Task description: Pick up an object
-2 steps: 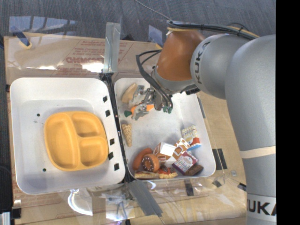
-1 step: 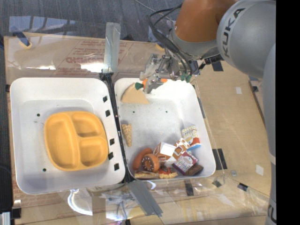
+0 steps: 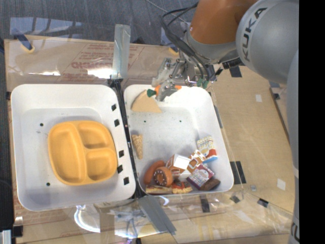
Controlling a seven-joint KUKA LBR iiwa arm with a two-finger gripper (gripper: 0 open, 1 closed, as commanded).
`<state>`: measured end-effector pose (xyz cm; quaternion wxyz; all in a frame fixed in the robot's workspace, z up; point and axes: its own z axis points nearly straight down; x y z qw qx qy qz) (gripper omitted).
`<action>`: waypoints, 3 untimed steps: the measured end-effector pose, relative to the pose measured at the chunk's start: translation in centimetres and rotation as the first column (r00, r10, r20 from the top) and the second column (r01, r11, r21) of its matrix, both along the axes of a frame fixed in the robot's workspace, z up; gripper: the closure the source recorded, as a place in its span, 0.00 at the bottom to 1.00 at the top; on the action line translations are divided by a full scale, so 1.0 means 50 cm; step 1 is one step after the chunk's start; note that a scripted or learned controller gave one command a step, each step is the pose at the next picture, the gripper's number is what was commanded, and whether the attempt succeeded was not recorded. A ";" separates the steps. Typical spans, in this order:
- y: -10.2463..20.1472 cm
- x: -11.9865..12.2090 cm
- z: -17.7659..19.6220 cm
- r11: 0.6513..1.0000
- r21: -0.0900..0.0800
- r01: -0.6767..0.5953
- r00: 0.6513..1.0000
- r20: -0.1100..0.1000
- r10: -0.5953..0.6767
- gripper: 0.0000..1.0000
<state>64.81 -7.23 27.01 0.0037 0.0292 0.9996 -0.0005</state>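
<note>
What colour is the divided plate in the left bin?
Yellow-orange all over; the three-compartment plastic plate shows plainly in the camera view.

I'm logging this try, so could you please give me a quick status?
Gripper over right bin's far rim, carrot at its tip. Grasp unconfirmed. Toy food heaped at near corner. Nothing in the way.

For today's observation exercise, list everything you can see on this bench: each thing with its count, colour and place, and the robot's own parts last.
White bins: two, white, side by side on the bench.
Divided plate: one, yellow, three compartments, in the left bin.
Tan wedge: one, tan, far corner of the right bin.
Carrot toy: one, orange with green top, at the right bin's far rim, right at the gripper.
Cone: one, beige, right bin, near the divider.
Toy food pile: several pieces, brown, red, white, near end of the right bin.
Gripper: one, metallic, over the right bin's far edge.
Arm: one, grey with orange band, reaching from the right.
</note>
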 end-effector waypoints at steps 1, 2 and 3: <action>-0.026 -0.167 0.016 0.983 0.000 -0.186 0.983 -0.005 0.186 1.00; 0.041 -0.151 0.015 0.995 0.000 -0.099 0.995 -0.003 0.099 1.00; -0.131 -0.056 -0.162 0.979 0.003 -0.206 0.979 -0.014 0.206 1.00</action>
